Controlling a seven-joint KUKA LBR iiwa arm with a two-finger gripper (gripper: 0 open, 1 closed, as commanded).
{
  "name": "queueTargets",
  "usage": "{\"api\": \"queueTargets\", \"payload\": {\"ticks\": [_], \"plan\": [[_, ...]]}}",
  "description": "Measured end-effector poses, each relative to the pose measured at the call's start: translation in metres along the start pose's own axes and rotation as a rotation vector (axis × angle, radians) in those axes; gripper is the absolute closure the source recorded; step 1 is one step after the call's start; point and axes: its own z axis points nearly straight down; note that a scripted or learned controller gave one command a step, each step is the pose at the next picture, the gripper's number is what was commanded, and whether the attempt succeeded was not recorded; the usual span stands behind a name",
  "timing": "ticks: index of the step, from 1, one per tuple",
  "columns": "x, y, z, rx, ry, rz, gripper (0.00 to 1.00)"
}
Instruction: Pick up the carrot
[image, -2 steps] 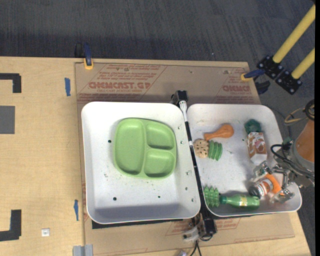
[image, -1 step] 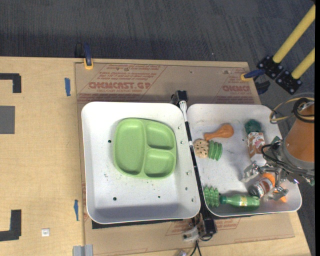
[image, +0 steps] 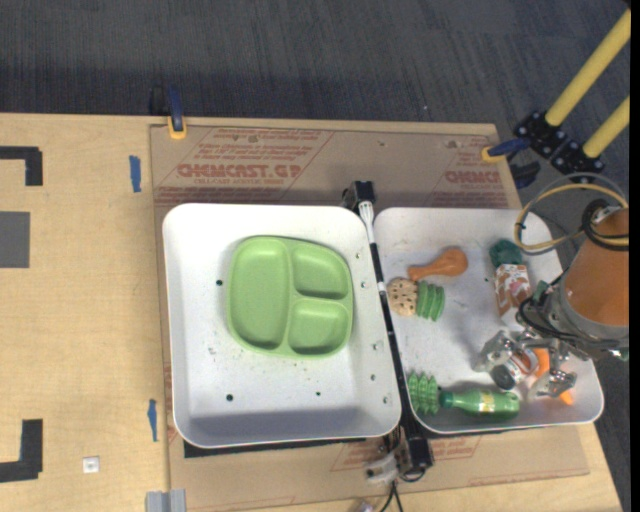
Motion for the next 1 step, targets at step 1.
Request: {"api": "queueTargets", "payload": {"ticks": [1], "plan": [[0.0313,-0.0146,0.0001,-0.001,-0.003,0.341,0.0]]}}
